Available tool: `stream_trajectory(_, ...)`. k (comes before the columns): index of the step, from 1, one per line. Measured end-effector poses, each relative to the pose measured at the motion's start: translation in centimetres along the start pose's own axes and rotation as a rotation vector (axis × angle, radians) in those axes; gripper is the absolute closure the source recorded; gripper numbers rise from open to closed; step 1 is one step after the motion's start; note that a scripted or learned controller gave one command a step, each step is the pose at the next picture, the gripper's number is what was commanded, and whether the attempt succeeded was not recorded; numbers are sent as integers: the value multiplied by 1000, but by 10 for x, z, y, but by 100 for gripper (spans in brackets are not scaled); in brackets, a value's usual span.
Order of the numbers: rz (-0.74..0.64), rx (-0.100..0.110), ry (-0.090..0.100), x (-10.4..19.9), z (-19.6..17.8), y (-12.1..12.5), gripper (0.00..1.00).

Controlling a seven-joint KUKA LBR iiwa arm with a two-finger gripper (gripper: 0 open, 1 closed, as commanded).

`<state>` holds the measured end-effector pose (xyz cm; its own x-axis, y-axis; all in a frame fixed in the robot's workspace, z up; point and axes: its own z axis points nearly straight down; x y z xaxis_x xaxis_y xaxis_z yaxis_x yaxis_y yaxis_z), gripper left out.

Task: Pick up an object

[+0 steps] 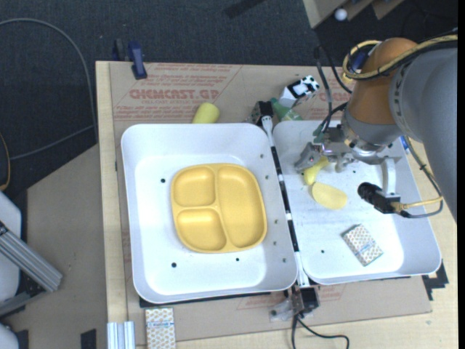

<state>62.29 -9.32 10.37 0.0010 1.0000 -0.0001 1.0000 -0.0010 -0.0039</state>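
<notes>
A robot arm reaches into the right bin (409,265), one of two shallow white bins on a table (109,195). Its end effector (317,158) hangs low over the far left part of the right bin, close to the wall it shares with the left bin (145,267).

Directly under the end effector, in that same far left part, lies a small yellow piece (312,174). It seems to touch or nearly touch the tool. Whether the end effector is released or clenched cannot be told from this angle, and nothing is clearly held.

A pale yellow oval piece (330,195) lies near the right bin's middle. A small patterned box (362,243) lies in its near part. A yellow divided plate (218,208) sits in the bin to the left of the right bin.

This looks like the reach-and-grasp step, with the lift not yet done. The next move likely calls for closing squarely on the small yellow piece, clear of the bin wall, then rising straight up.
</notes>
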Motion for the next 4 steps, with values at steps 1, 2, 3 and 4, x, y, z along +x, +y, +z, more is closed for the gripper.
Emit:
stream_trajectory(1,-2,-4,-1,1,-11,1,100)
stream_trajectory(2,0,-1,0,-31,-25,-50,100)
stream_trajectory(3,0,-2,1,-31,-25,-50,0)
stream_trajectory(4,-1,-1,1,-27,20,-40,0)
